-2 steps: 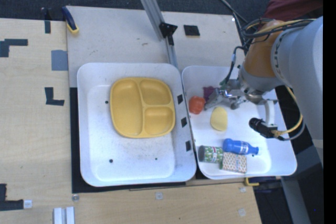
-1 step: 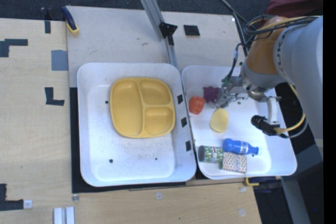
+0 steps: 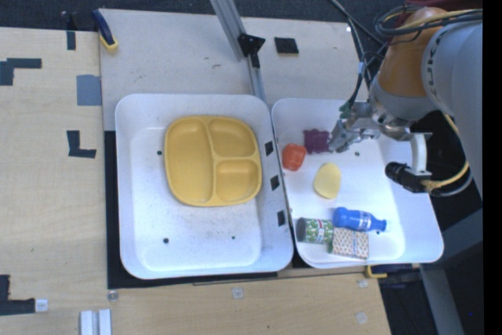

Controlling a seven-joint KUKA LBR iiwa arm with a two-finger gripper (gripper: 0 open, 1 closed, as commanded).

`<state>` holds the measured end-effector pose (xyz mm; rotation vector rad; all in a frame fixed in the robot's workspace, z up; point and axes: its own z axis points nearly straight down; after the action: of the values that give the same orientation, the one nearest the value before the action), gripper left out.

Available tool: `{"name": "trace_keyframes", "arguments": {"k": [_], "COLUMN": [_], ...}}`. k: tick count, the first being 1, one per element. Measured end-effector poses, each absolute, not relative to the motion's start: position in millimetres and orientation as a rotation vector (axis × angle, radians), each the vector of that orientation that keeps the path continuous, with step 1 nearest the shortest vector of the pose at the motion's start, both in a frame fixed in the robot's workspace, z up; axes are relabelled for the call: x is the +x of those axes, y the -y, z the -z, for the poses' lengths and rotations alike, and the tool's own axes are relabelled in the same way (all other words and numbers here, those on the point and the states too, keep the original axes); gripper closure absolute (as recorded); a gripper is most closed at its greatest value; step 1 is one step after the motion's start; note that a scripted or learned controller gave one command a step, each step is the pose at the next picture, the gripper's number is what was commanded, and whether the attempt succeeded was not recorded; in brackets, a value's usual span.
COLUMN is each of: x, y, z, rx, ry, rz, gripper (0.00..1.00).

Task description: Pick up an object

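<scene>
White bins [image 3: 141,247] (two, side by side) rest on a beige bench [image 3: 47,192].

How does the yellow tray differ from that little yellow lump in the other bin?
The tray is far larger than the lump. The tray is flat, squarish and split into three compartments; the lump is a rounded, plain blob. The tray lies alone in the left bin; the lump lies in the right bin among other small items, near the gripper. Both are yellow, the lump a paler shade.
</scene>
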<state>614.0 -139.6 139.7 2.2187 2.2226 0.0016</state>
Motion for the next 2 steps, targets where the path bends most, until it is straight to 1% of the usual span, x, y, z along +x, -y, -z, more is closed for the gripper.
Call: {"name": "trace_keyframes", "arguments": {"k": [1, 2], "x": [604.6, 605.3], "y": [142, 141], "z": [-192, -245], "rx": [2.219, 2.217], "ry": [-2.221, -2.221], "rz": [-0.002, -0.003], "gripper": [1.0, 1.0]}}
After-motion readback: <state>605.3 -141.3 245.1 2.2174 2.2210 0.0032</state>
